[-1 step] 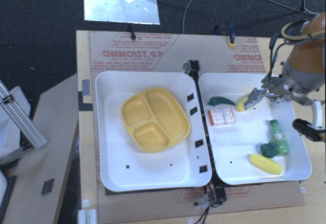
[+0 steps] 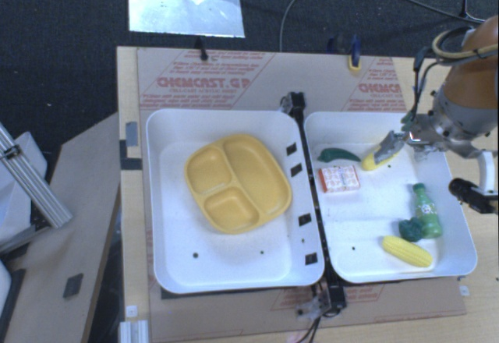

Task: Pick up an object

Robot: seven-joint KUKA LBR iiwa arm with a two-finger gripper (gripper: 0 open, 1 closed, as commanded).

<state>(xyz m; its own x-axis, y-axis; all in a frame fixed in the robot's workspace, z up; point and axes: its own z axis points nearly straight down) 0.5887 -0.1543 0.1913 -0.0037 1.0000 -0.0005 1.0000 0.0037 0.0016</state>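
Note:
The right bin (image 2: 460, 259) holds several small items. A dark green pepper (image 2: 339, 154) lies near its far left, with a red and white box (image 2: 339, 178) just in front of it. A yellow banana-like piece (image 2: 371, 163) lies beside the pepper. My gripper (image 2: 387, 149) hangs low right over the far end of that yellow piece, reaching in from the right. A green bottle (image 2: 425, 207) lies at the right with a dark green item (image 2: 410, 231) against it. A yellow corn cob (image 2: 406, 251) rests at the front.
The left bin (image 2: 168, 256) carries a yellow divided plate (image 2: 236, 182). A black divider (image 2: 308, 193) runs between the bins. The arm's wrist (image 2: 468, 100) and cables stand over the right bin's far right corner.

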